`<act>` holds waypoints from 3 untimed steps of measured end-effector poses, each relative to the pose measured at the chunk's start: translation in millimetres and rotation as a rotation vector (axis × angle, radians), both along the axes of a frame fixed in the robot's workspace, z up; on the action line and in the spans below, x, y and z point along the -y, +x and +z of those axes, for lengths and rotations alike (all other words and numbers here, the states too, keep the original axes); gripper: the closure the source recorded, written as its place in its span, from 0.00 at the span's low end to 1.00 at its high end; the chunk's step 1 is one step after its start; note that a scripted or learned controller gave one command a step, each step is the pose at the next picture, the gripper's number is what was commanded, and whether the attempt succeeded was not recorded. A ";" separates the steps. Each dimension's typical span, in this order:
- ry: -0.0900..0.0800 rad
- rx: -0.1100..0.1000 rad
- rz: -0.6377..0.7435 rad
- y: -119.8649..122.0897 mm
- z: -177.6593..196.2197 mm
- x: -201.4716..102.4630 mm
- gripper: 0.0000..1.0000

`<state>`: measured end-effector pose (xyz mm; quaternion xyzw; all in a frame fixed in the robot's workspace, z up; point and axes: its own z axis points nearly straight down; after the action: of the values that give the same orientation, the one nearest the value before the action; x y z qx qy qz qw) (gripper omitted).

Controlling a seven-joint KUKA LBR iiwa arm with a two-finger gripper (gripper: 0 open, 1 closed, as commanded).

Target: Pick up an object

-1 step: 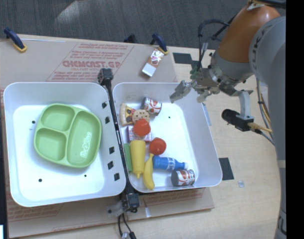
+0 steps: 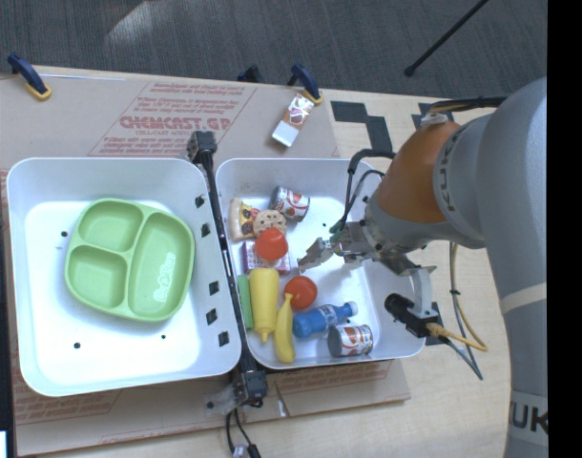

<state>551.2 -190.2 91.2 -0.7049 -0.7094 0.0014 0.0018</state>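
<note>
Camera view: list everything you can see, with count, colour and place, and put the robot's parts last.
Bins: 2, white, side by side on the bench.
Divided plate: 1, light green, in the left bin.
Tomatoes: 2, red, middle of the right bin.
Banana: 1, yellow, near front of the right bin.
Yellow bottle: 1, yellow, beside the banana.
Blue bottle: 1, blue, right bin front.
Cans: 2, red and white, one at the front, one at the back.
Snack packet: 1, right bin back left.
Small carton: 1, red and white, on the cardboard behind the bins.
Arm: 1, grey with orange band, from the right.
Gripper: 1, above the right bin near the tomatoes.
</note>
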 end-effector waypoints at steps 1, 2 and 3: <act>-0.001 -0.001 0.006 0.7 10.7 0.0 1.00; -0.002 0.005 -0.003 -45.3 143.5 1.3 1.00; 0.000 0.001 0.000 -40.8 134.8 -4.5 1.00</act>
<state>510.4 -185.7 226.0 -0.7050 -0.7092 0.0011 0.0017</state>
